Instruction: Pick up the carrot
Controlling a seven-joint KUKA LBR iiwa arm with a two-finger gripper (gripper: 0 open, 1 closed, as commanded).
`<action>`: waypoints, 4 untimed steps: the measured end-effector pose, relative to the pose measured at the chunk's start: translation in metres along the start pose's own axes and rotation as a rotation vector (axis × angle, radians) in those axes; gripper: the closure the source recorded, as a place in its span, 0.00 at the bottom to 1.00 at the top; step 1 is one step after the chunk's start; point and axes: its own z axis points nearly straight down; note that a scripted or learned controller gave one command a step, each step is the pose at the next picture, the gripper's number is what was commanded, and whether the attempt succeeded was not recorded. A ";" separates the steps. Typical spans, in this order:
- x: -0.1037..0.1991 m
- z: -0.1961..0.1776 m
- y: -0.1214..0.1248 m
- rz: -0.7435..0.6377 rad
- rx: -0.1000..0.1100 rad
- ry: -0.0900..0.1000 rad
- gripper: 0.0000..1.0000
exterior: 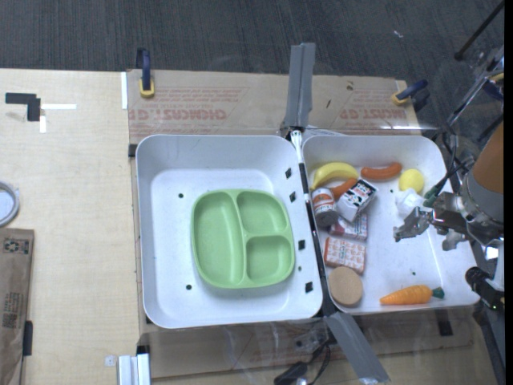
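An orange carrot (410,295) with a green tip lies flat near the front edge of the right bin (385,149). My gripper (407,228) hovers over the right part of that bin, behind the carrot and apart from it. Its fingers look spread with nothing between them. The arm comes in from the right edge.
The right bin also holds a banana (334,172), a sausage (381,170), a lemon (411,180), a small can (324,207), a white carton (356,200), snack packets (345,253) and a round cookie (346,286). The left bin (160,215) bears a green divided plate (242,238).
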 end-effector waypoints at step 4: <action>-0.045 0.075 0.009 0.371 0.005 0.002 0.00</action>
